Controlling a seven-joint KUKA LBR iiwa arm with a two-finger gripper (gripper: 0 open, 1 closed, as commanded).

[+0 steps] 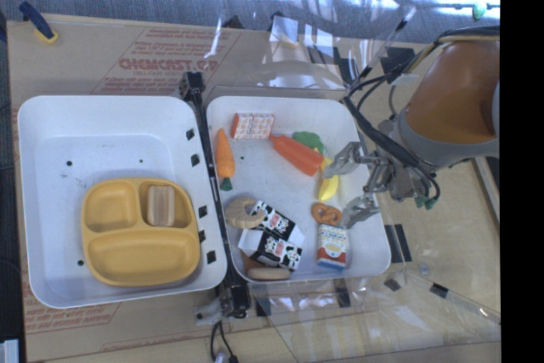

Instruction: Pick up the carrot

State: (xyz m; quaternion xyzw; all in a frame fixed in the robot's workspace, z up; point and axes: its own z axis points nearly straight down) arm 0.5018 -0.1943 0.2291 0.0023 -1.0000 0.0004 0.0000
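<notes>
Two carrots sit in the right bin (223, 119), so you risk going for the wrong one or a half-grab. One carrot (297, 153) lies at a slant near the bin's middle-far part, its green top (308, 139) pointing right. The second carrot (224, 155) lies along the left wall, tip far, green end near.

Risks as I judge them:
- The central carrot is crowded: a yellow banana-like piece (328, 185) lies just beside its right end, and a pretzel (325, 212) is near that. A descent from the right could catch the banana piece instead, or shove both.
- The carrot is round and tapered, so fingers closing off-axis may squeeze it out sideways.
- The left carrot hugs the wall, leaving little finger room on that side.

Pincer (355, 181): spread wide, nothing between its fingers. It hangs over the bin's right part, one finger (344, 157) on the far side and the other on the near side above the juice carton (332, 246). I can't tell if it touches anything.
</notes>
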